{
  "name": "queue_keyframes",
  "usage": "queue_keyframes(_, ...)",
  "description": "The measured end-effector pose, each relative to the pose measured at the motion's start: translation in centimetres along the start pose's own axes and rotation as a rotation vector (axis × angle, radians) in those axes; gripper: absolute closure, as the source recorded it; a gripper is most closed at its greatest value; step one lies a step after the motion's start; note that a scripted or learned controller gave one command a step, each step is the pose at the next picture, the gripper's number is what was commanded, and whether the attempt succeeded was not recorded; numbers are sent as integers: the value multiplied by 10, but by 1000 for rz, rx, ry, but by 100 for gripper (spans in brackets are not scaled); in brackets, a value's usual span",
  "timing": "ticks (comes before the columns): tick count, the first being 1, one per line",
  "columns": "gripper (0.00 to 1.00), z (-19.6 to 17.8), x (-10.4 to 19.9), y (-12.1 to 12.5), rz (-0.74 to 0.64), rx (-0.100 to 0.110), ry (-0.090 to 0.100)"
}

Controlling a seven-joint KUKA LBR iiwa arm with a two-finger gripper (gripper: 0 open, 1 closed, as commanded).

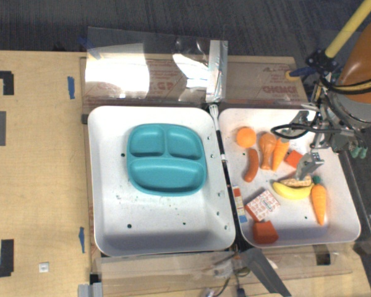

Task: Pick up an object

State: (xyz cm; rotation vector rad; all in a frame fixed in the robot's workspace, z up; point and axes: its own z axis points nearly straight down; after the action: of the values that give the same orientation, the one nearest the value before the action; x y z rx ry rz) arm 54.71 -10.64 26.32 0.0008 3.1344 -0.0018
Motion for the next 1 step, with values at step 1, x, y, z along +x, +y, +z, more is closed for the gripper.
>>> queue_keyframes(1, 0, 143, 28, -43, -72, -3, 10)
